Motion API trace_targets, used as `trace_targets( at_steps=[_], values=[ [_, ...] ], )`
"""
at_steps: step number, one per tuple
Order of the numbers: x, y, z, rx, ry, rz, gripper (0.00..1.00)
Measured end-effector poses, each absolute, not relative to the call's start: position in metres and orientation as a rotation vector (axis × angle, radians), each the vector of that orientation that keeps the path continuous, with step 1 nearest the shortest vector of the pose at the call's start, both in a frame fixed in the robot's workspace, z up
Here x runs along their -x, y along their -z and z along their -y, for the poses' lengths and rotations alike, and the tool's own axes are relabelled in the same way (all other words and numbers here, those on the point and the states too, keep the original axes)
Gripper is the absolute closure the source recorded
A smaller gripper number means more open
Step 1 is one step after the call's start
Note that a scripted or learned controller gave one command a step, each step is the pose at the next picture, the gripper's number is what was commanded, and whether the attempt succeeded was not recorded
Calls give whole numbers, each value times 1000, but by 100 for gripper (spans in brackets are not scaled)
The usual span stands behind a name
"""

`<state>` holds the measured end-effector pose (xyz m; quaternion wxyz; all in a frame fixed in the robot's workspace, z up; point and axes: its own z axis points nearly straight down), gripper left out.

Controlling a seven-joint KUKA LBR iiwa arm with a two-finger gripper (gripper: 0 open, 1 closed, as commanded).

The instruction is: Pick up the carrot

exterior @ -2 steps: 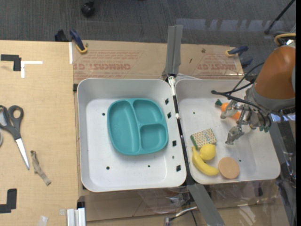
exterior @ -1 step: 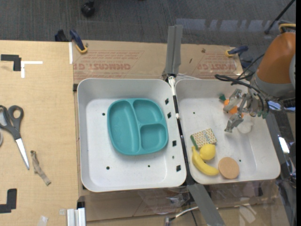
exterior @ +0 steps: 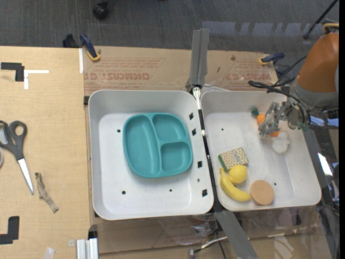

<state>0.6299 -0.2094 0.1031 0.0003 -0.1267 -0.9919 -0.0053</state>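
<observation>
Carrot (exterior: pixel 261 118) lies near the far wall of the right bin (exterior: pixel 302 198), partly masked by the end effector (exterior: pixel 270 127), which is lowered directly over it for a grasp; whether it is spread or pinching cannot be determined.

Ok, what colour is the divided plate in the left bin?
Teal, a blue-green all over. The divided plate shows best in the camera view.

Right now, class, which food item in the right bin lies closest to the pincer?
The carrot, the small orange piece at the far end of the right bin, right beside the pincer. The banana, lemon and round biscuit sit grouped at the near end.
</observation>
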Motion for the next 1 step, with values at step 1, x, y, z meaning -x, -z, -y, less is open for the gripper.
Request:
trace_targets(
  at_steps=[1],
  values=[
    [-636,-177,136,538,0,3102,100]
  ],
)
